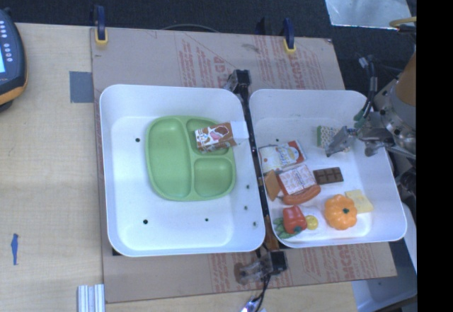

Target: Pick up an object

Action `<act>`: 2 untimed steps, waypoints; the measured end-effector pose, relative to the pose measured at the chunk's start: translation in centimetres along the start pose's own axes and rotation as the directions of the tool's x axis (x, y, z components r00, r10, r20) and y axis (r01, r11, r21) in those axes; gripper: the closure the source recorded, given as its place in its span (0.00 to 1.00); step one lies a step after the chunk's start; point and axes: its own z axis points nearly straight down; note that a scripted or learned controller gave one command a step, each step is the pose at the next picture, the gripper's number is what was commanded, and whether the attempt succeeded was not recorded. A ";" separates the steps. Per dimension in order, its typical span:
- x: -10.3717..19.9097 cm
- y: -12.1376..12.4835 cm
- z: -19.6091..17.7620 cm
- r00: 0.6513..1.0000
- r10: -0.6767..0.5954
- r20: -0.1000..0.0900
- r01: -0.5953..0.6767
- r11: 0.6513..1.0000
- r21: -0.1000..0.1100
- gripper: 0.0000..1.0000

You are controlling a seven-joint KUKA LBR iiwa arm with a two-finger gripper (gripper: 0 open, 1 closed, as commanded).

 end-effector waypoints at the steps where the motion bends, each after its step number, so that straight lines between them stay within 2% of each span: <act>1: 1.1 -2.7 4.8 1.000 -0.001 -0.002 0.001 1.000 0.007 0.00; 2: 1.5 2.3 10.6 1.000 -0.002 0.001 0.002 1.000 -0.005 0.00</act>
